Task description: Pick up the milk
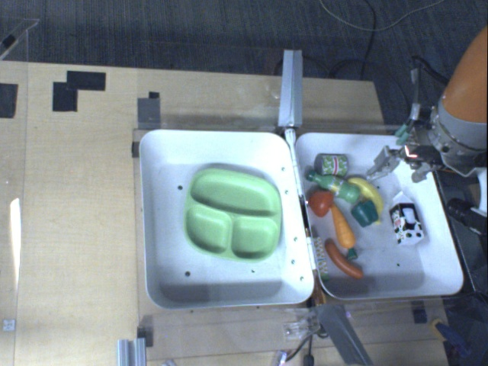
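The milk (406,223) is a small white carton with black cow patches, lying in the right part of the right bin (442,280). My gripper (399,168) hangs over that bin's back right area, a short way behind the milk and apart from it. Its two grey fingers (380,164) are spread open with nothing between them. The arm's orange band (467,90) shows at the right edge.
Left of the milk lie a banana (367,190), a teal piece (364,213), a green bottle (334,182), a can (332,163), a red tomato (321,202), a carrot (342,228) and a sausage (343,258). The left bin (160,280) holds a green divided plate (232,213).
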